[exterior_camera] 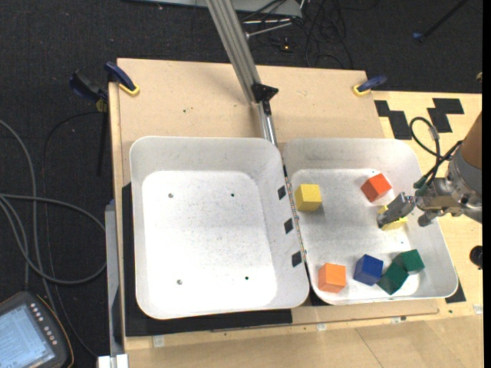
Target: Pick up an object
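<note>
A small yellow piece lies at about 3 o'clock in the right bin, directly at the tips of the gripper. Whether it sits between the fingers or merely beside them cannot be determined; the tool's open or closed state is likewise not readable from this angle.

Other candidates in the same bin: red-orange cube at 1 o'clock, just above the gripper; yellow cube at 10 o'clock near the dividing edge; orange cube at 7 o'clock; blue cube at 6 o'clock; two green blocks at 5 o'clock, touching each other and close to the blue cube.

The left bin adjoins on the 9 o'clock side.

Risks, as judged: the yellow piece is small and low, so the fingers may close over it or nudge it aside. The red-orange cube stands near enough to be knocked during a lift. The bin's sloped wall at 3 o'clock could foul the wrist.
</note>
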You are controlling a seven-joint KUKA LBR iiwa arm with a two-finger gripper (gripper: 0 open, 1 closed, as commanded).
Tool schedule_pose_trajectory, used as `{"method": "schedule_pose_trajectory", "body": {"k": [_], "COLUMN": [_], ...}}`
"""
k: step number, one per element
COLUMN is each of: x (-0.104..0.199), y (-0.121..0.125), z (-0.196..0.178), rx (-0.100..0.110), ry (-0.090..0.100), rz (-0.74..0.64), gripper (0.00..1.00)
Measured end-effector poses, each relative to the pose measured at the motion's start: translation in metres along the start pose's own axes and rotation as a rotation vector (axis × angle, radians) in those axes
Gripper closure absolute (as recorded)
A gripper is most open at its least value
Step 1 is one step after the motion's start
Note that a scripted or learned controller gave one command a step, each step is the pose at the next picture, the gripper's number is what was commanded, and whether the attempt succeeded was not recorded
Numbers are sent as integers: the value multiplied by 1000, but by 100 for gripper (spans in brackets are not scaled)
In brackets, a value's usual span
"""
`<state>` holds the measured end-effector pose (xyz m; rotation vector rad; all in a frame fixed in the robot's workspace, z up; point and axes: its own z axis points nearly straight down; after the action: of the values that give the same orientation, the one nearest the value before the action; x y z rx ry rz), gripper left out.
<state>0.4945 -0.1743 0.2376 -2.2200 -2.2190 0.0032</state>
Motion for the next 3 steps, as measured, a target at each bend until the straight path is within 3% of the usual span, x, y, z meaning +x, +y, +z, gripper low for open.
{"method": "schedule_pose_trajectory", "body": {"k": [2,3], "x": [17,15], "y": [7,8], "z": [100,86], "rx": [1,-5], "ry": [1,-1], "rz": [-1,0], "gripper": [0,100]}}
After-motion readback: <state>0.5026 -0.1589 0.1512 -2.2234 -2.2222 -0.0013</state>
